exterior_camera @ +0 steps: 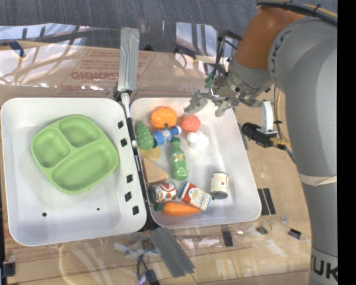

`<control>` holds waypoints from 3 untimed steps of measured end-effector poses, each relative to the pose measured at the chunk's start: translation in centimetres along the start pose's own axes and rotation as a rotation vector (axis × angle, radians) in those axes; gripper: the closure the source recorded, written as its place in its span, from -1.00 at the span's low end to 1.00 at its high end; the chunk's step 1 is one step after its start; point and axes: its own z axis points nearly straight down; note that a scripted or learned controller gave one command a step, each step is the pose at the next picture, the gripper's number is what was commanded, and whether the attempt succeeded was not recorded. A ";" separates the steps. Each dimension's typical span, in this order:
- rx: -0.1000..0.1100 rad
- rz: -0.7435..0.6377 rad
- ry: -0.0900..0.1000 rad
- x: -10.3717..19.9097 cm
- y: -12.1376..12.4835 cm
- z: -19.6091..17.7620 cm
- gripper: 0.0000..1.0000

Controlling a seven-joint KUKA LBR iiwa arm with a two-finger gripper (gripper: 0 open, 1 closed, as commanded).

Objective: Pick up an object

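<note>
Starting left, the green plate [75, 153] lies alone in the left bin [18, 218], all the glossy plastic food's bunched in the right bin [240, 177], round orange [164, 117], smooth tomato [190, 123], and the gripper [206, 104] hangs just above them, fingers apart, holding nothing

Grey carpet [77, 2] is stretching behind a cardboard-topped bench [59, 70], where clear plastic sheeting [29, 37] is catching glare and strips of grey tape [172, 251] are lying.
</note>
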 end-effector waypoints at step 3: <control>-0.001 0.000 0.000 3.4 -10.4 11.9 -1.00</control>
